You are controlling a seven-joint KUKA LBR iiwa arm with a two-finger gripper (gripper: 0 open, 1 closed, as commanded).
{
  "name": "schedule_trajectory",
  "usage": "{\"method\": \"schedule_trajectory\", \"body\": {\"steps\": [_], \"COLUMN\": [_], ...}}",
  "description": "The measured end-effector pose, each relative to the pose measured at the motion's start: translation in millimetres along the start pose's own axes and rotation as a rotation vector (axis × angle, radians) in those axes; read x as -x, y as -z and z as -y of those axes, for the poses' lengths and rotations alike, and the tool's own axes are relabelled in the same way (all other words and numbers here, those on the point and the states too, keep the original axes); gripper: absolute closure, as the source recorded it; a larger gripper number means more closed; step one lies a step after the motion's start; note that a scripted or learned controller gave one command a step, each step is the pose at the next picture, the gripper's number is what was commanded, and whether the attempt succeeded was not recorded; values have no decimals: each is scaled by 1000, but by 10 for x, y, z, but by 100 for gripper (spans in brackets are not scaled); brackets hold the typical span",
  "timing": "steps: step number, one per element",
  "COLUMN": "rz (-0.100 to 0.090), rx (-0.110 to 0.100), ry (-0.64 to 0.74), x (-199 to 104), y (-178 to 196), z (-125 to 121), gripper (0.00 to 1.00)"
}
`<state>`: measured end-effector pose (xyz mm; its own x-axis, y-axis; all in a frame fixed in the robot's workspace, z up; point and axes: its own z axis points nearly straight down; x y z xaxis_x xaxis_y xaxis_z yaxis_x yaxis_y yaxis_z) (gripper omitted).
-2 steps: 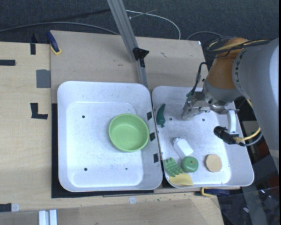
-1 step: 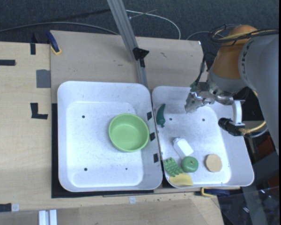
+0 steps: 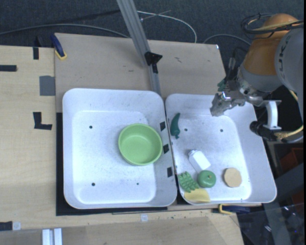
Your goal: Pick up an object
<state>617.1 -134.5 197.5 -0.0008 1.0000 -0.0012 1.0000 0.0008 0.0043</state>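
A yellow piece (image 3: 200,196) is lying at the right bin's (image 3: 255,152) near edge, beside a green ball (image 3: 207,178), tan disc (image 3: 232,177) and white block (image 3: 199,160). The hand (image 3: 220,106) is hovering over the far corner, gripping nothing; its opening is unclear.

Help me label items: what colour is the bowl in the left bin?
Light green; the bowl shows clearly in the camera view.

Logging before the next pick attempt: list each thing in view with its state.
Light green plastic bowl: upright, in left bin.
Dark teal curved toy: lying flat, right bin.
White block: lying tilted.
Green round toy: resting, untouched.
Tan round disc: lying flat.
Gripper: above right bin's far edge.
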Motion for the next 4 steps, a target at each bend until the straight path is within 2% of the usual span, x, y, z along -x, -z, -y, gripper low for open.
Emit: {"method": "schedule_trajectory", "body": {"steps": [2, 3, 4], "rz": [-1, -2, -3], "rx": [-2, -7, -7], "ry": [1, 5, 6], "x": [-47, -578, -1122], "y": [786, 592, 621], "z": [-4, 107, 267], "gripper": [100, 100, 100]}}
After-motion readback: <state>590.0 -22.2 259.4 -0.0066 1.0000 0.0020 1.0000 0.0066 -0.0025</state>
